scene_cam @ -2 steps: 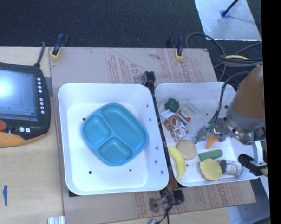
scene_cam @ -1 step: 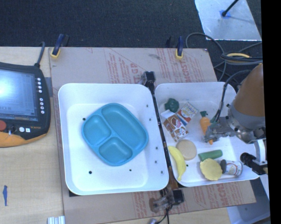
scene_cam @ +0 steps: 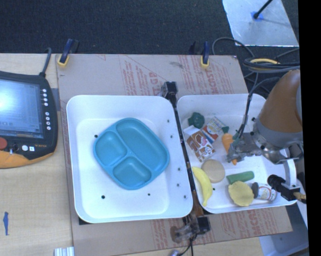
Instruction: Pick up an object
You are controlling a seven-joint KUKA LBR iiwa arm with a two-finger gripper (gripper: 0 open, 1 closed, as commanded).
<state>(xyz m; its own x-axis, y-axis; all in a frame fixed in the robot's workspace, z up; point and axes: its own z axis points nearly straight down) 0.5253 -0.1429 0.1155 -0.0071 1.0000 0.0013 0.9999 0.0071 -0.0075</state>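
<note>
So we've got the grey arm w/ orange band (scene_cam: 281,111) coming in from the right, and its gripper (scene_cam: 237,152) is down over the right shallow white bin (scene_cam: 257,100). Can't tell from this angle whether it's got anything.

Stuff in that bin, all pretty crowded: a small orange carrot-looking piece (scene_cam: 227,141) just beside the gripper on its left, a flat printed snack packet (scene_cam: 200,140) left of that, a dark green lumpy thing (scene_cam: 196,119) near the top left corner. Below the gripper there's a round beige disc, cookie-ish (scene_cam: 214,171), touching a yellow plastic banana (scene_cam: 203,184) that lies along the bin's left wall. A green stick-shaped block (scene_cam: 240,176) sits right of the disc, w/ a floppy yellow round piece (scene_cam: 240,193) below it & a small bottle w/ a label lying on its side (scene_cam: 265,192) next to that.

Left shallow white bin (scene_cam: 85,202) holds one thing, a light blue plastic divided plate w/ three compartments (scene_cam: 131,152), smooth, rounded corners, sitting at a tilt roughly mid-bin.

Both bins sit on a brown cardboard sheet (scene_cam: 142,72) clipped to the wooden counter (scene_cam: 26,221). Far left is a black & orange handheld control pad w/ a screen (scene_cam: 19,120). Black cables (scene_cam: 253,52) run top right.
</note>
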